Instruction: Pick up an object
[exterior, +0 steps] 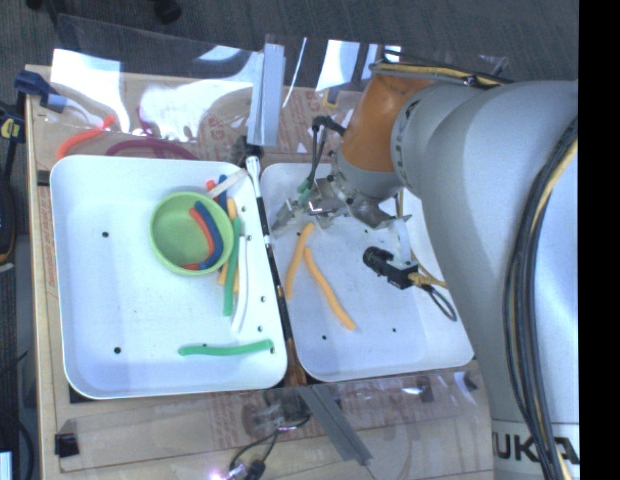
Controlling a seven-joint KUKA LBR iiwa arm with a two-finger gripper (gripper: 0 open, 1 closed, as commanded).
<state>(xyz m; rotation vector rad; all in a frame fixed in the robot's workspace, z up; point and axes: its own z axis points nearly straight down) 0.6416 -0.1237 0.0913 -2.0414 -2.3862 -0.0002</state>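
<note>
Progress is nil on present evidence: the grey arm with orange wrist band [470, 138] reaches over the shallow white right-hand bin [430, 338], gripper [315, 203] low near its upper left corner. Two long orange flexible sticks [325, 283] lie on the bin floor just below the gripper, unlifted; whether the pincer is open or closed cannot be told, and nothing is seen held.
</note>
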